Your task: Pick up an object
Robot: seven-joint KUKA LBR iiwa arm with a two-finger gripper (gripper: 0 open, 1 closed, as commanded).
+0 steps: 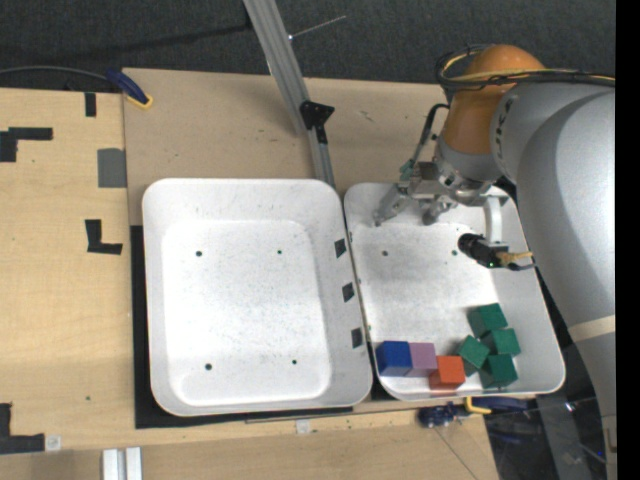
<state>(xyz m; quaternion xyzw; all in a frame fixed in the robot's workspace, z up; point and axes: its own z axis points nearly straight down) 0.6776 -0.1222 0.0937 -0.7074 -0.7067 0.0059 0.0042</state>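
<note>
**Right bin stocked at its near edge; hand high at the far edge**

Because the camera looks down at a slant, the near items are those lowest in the picture, and the listing runs from there.

- Blue block [394,357], purple block [423,357], orange block [449,371]: a touching row against the near wall of the right bin [420,268], at about 6 o'clock in that bin. Packed this tightly, each leaves little side room for a grasp.
- Green blocks [492,343]: a cluster of four at about 5 o'clock, touching the orange one. Probably the easier targets, since their far sides are exposed.
- Left bin [240,288]: white, speckled, beside the right one on the surface [60,298].
- Hand [415,206]: at 12 o'clock of the right bin, well apart from every block. Fingers spread apart, nothing between them.
- Slanted metal rail [285,63]: far side, running to a black clamp.

Judgement: no object is picked yet.
</note>
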